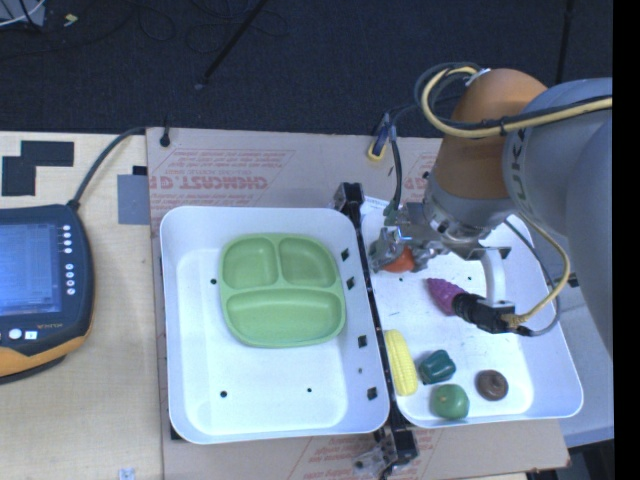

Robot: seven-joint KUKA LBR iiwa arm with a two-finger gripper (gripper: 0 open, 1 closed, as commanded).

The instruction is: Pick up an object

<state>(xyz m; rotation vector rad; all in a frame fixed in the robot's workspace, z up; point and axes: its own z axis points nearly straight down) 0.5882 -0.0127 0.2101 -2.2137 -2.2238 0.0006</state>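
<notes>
Orange shows right at the gripper (397, 253): one small orange piece (401, 263) sits directly under the metal tips, touching them as far as I can judge. I cannot tell from this slant how the tips stand or whether the piece is truly caught. The gripper hangs low over the upper left part of the right bin (560, 388), close to the divider between the two bins.

Counting outward in that bin, I see six things in all. One purple piece (441, 292) lies just right of the gripper, partly behind a black cable fitting. One yellow corn cob (401, 361) lies along the left wall, pointing up and down the view. One dark teal piece (436, 367) sits just beside the cob, one green ball (450, 401) below it near the front wall, and one brown ring (491, 385) to the right of both.

In the left bin (190, 368) I count one thing: a green divided tray (282, 290) with three compartments, lying flat toward the back.

Beyond the bins, one tablet pendant (40, 293) rests on the bench at far left.
</notes>
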